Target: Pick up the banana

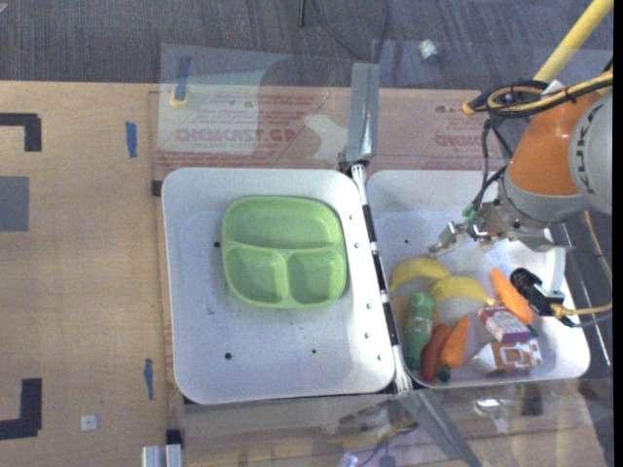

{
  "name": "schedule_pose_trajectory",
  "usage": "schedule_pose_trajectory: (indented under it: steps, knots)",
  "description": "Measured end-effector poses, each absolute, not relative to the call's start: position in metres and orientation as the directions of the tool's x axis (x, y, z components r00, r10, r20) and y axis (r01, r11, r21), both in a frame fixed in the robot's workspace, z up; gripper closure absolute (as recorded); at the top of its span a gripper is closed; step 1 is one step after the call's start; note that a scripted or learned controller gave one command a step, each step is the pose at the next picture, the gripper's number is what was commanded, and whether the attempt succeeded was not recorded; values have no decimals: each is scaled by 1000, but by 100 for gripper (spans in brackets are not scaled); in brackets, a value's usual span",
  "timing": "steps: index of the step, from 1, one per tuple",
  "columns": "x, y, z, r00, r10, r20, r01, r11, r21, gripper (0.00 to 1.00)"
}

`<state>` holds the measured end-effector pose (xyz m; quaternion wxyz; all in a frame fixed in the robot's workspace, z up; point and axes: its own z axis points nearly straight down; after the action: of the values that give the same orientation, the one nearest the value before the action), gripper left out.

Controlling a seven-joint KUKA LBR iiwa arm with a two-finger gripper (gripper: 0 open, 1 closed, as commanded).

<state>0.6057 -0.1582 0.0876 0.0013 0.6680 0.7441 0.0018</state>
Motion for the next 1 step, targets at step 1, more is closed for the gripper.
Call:
schedule_pose_trajectory:
  steps: [1]
  knots:
    - [566,-113,89,-108,994,-2,994,108,8,0]
